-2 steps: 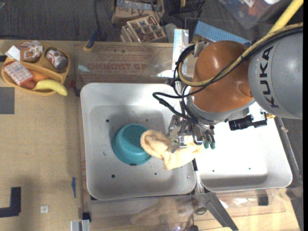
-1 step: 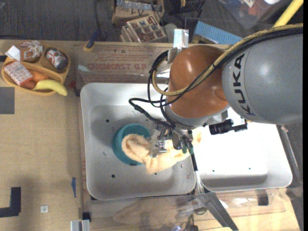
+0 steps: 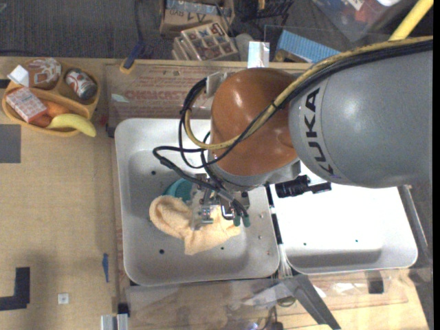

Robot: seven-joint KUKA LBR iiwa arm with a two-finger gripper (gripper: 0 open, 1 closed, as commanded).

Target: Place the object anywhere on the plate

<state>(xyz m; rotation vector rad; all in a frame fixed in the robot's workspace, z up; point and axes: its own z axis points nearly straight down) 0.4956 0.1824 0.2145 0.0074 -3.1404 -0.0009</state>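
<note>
So your gripper [image 3: 218, 210] is down low in the left bin [image 3: 134, 184], sitting right on top of a crumpled pale yellow cloth [image 3: 180, 224] that's spread across the middle of the bin floor. It's touching the cloth or at least right against it, but honestly you can't tell from this angle whether the thing is spread apart or pinched together, the metal bits and green tips blur into the cloth and the arm's wrist hangs over most of it. Nothing visibly clamped in there that I could swear to.

The plate [image 3: 180, 187] looks like that teal thing peeking out just up-left of the gripper, mostly covered by the cloth and the tool, so you only get a small curved sliver of it. The cloth overlaps it on the lower side.

The arm [image 3: 371, 108] comes in from the right, big grey link over the top of the right bin [image 3: 350, 243], with the orange band [image 3: 251, 126] hanging above the back edge of the left bin. Black and yellow cables [image 3: 185, 139] loop off the wrist on its left side.

Off on the far left of the bench there's a tray of toy food [image 3: 48, 102] with a banana, well apart from both bins
</note>
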